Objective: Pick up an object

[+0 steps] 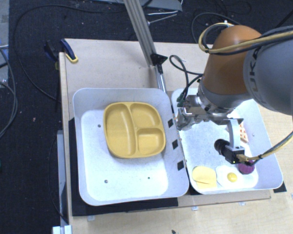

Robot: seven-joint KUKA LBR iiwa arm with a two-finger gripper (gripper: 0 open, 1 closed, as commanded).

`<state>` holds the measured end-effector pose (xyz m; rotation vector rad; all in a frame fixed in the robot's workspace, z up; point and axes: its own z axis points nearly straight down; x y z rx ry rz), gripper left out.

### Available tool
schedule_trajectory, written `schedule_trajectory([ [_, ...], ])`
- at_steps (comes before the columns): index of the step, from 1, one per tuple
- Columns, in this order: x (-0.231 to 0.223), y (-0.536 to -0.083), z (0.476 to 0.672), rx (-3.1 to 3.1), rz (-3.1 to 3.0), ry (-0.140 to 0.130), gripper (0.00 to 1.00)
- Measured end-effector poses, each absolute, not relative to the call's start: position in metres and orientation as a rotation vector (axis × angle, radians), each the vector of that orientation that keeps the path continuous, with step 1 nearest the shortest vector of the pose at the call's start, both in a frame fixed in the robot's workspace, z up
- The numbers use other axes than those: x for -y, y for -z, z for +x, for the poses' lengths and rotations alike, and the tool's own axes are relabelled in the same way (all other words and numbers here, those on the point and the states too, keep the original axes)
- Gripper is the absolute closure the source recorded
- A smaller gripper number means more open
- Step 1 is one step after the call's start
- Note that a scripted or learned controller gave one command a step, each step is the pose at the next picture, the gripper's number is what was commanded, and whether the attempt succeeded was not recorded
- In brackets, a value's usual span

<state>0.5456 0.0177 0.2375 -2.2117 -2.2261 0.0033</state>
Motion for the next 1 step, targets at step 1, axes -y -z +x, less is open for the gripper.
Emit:
schedule_trajectory([
  [1,-0.0713,-0.2442,0.528,2.229,-2.21,0.0,1.0],
])
